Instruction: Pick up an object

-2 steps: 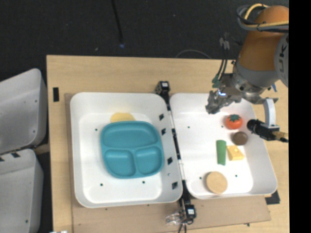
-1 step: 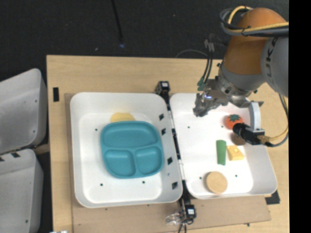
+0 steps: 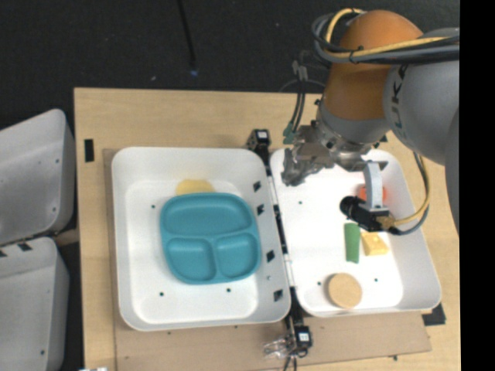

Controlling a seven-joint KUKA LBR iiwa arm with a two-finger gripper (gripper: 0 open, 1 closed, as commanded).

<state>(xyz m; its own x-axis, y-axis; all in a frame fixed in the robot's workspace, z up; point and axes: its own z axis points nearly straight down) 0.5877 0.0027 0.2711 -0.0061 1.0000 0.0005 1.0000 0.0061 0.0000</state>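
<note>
Camera view, left to right: a teal divided plate (image 3: 209, 236) half hides a yellow thing (image 3: 194, 185) in the left bin (image 3: 128, 300). My gripper (image 3: 296, 170) hangs over the right bin's (image 3: 410, 284) upper-left corner; whether it is open I cannot tell. A green block (image 3: 353, 243), yellow piece (image 3: 376, 244) and tan disc (image 3: 343, 291) lie beyond. My arm's lettering is cut off, unreadable.

The robot arm (image 3: 421, 76) is big, round and grey. Near its end sits a fat orange band (image 3: 370, 45), shaped like a ball. Black and yellow cables (image 3: 340, 41) loop around the top of the orange part. Dark letters are printed on the grey shell. Below the band a grey ring leads to the dark metal gripper (image 3: 298, 165).
</note>
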